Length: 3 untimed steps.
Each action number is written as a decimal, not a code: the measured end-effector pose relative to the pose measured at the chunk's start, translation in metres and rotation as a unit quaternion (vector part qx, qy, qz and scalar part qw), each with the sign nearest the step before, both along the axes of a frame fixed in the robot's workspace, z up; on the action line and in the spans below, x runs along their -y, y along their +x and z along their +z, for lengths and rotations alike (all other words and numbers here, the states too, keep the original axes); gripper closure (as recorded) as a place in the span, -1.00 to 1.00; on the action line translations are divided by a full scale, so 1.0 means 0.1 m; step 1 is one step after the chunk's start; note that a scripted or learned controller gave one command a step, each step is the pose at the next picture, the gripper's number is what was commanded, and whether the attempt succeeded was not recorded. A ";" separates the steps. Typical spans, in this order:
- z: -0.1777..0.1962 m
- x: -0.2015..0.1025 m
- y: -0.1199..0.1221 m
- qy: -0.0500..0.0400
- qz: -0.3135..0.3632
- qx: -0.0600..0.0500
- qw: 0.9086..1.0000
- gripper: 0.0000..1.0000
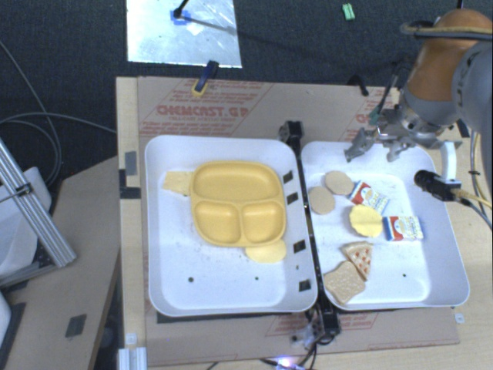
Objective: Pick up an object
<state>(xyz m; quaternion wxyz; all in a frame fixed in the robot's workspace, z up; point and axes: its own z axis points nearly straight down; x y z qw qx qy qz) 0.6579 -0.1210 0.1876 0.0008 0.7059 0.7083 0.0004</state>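
Spread, empty fingers of the gripper hang over the right bin's far edge; two tan biscuits lie just below-left.

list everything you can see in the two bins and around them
divided tray: 1, yellow, middle of left bin
flat pieces: 2, pale yellow, one at the tray's left edge, one at its lower right
round cookies: 2, tan, upper left of right bin, one above the other
small packets: 2, red and white, one right of the cookies, one further right
round disc: 1, yellow, between the packets
pizza slice: 1, orange-brown, lower right bin
toast: 1, tan, below the pizza slice
arm: 1, grey with orange band, upper right
gripper: 1, grey, over the right bin's top edge, open
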 end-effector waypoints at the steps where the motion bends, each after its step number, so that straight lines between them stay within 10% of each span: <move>1: -1.01 0.11 -0.69 -0.002 -0.001 0.006 1.000 -1.00; 2: -0.85 0.13 -0.65 -0.006 -0.001 0.011 1.000 1.00; 3: -0.86 0.12 -0.66 -0.005 -0.001 0.009 1.000 -1.00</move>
